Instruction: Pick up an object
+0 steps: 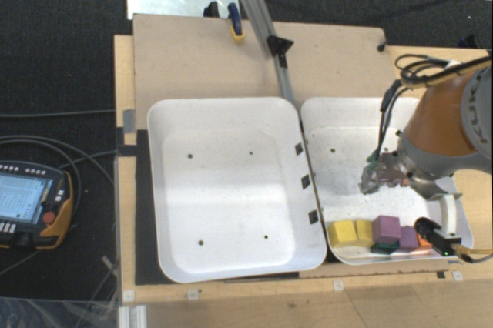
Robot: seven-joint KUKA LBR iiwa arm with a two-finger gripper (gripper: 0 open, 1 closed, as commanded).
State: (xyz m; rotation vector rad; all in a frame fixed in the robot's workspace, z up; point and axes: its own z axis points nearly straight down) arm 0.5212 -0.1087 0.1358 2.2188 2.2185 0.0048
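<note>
Two shallow white bins are set side by side on the worktop [200, 57]. The left bin [166, 188] is the larger in view, and the right bin [327, 130] is touched by it along a shared edge.

The arm [443, 130], grey with an orange band, is reached in from the right over the right bin. The pincer [373, 182] is pointed down above the bare middle of that bin's floor. Whether it is spread or pressed together cannot be told, and nothing is seen pinched in it.

The things to be picked are gathered in a row along the near wall of the right bin, apart from the pincer. A yellow block [343, 232] is placed at the left of the row, with a second yellow block [363, 230] touching it. Next to these a purple block [387, 227] is seen, with a green piece [384, 247] just in front of it. A smaller purple block [408, 238] and an orange piece [424, 242] are placed further right.

A control pad [27, 203] with a lit screen is laid on the dark floor to the left of the worktop.
</note>
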